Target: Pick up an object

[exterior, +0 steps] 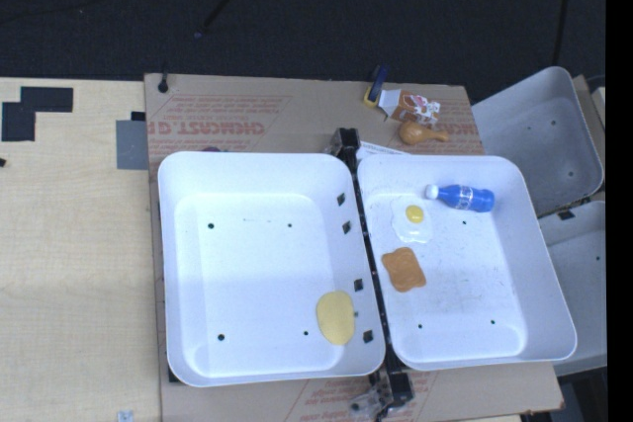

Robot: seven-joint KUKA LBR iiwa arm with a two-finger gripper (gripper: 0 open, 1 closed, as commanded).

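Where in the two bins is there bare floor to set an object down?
Left bin: bare except the yellow piece at its near right corner. Right bin: bare along the near and right side; crowded at its far left by blue bottle, fried egg, brown toast.

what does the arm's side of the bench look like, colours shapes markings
On the right, where the arm reaches in, lie pale grey flat panels with rounded corners and a few small dark holes. Whether they belong to the arm I cannot tell.
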